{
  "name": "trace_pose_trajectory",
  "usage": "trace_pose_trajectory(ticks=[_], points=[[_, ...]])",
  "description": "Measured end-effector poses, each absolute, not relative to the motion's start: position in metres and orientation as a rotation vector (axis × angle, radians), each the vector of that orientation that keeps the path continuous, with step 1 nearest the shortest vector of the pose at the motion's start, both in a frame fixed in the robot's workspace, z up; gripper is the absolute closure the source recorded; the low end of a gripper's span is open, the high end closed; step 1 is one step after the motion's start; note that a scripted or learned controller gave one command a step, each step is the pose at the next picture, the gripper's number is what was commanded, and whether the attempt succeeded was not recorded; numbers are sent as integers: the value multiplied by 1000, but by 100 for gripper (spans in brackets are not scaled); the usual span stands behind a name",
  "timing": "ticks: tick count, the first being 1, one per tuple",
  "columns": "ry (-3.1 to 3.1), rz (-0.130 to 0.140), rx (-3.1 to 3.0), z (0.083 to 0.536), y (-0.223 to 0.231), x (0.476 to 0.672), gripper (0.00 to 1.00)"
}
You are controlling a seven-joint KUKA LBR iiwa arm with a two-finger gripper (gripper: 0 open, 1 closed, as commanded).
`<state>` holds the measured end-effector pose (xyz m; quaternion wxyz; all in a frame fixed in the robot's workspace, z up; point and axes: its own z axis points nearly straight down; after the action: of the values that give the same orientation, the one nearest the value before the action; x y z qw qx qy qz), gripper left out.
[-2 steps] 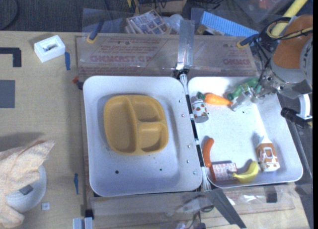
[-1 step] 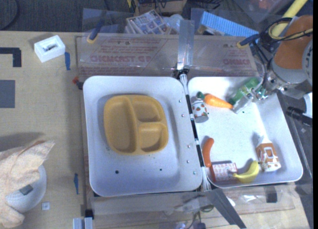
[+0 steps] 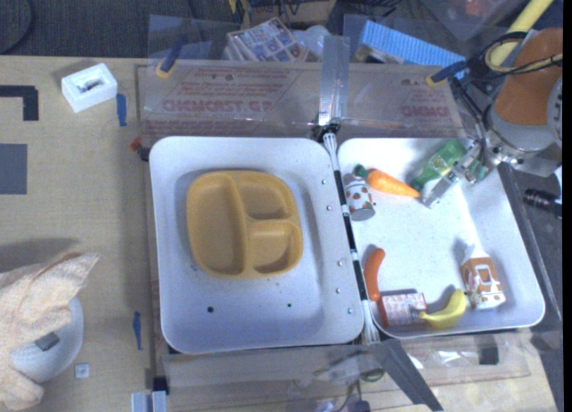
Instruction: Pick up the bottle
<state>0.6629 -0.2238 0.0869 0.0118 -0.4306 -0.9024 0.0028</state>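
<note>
A green bottle (image 3: 438, 163) lies tilted in the far part of the right bin (image 3: 523, 249), close to its back wall. My gripper (image 3: 440, 187) reaches in from the right and hangs right over the bottle's near side, touching or nearly touching it. The grey wrist and orange band sit above it at the right edge. A second small bottle-like container (image 3: 482, 280), orange and white with a white cap, lies near the bin's front right.
The right bin also holds a carrot (image 3: 390, 184), a small printed can (image 3: 360, 200), an orange sausage shape (image 3: 373, 271), a red packet (image 3: 401, 305) and a banana (image 3: 447, 310). A yellow divided plate (image 3: 243, 222) fills the left bin (image 3: 170, 312).
</note>
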Motion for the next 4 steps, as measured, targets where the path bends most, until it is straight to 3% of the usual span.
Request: trace_pose_trajectory(ticks=[1, 2, 3, 4], points=[[-2811, 10, -1377, 86, -216, 661, 0], [-2879, 0, -1279, 168, -223, 668, 0], [-2776, -2, -1484, 87, -221, 626, 0], [-2782, -6, -1488, 99, -221, 628, 100]])
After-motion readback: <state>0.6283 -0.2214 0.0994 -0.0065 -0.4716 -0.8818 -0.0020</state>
